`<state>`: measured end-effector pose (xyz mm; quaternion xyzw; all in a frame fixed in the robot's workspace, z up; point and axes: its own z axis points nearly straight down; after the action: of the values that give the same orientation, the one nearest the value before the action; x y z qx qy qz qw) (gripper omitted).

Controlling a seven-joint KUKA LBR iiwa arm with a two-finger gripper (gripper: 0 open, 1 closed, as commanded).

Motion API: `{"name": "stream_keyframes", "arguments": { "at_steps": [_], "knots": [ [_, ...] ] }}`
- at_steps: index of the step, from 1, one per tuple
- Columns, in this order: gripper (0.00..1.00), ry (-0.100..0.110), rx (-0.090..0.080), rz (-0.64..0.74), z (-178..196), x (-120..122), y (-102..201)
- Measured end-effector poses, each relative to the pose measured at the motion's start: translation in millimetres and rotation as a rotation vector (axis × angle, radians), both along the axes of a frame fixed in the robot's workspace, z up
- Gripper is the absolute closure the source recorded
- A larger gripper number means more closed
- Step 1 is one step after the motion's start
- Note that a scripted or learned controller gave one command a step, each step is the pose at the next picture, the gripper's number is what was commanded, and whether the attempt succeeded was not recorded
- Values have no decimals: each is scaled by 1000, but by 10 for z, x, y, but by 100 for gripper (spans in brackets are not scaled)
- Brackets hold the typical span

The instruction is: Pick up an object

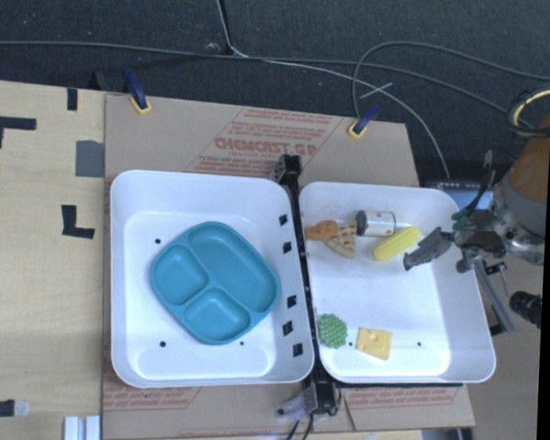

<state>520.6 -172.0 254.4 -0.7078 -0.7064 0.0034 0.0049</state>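
- The claw [444,249] is at the right edge of the frame, over the right bin's [433,365] rim. I cannot tell how it is set.
- In the right bin's upper part lie a corn cob [396,242], a small can [377,223] and a brown pizza slice [334,236].
- Lower down lie a green ball [332,331] and a cheese wedge [373,343].
- A blue tray [214,281] sits in the left bin [131,253].
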Motion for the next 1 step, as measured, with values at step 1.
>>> {"name": "stream_keyframes", "arguments": {
  "at_steps": [1],
  "knots": [
    [0, -10, -2, 3, 53, 22, 2]
  ]
}}
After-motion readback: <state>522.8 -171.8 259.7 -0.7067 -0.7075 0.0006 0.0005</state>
